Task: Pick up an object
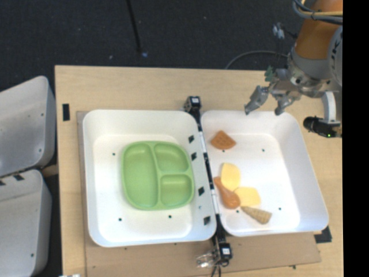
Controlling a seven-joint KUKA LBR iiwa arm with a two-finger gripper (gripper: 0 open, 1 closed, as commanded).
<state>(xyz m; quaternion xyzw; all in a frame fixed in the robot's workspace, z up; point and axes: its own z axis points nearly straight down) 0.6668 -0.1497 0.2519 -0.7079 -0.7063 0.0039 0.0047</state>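
Claw [266,104] spread, bare — above right bin's [288,126] far rim.

arm [316,36] cut off at right edge, orange piece [228,195] partly under yellow slice [230,176]

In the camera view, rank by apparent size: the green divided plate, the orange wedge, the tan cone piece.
1. green divided plate, by far the largest.
2. orange wedge and tan cone piece look about alike; not ranked.
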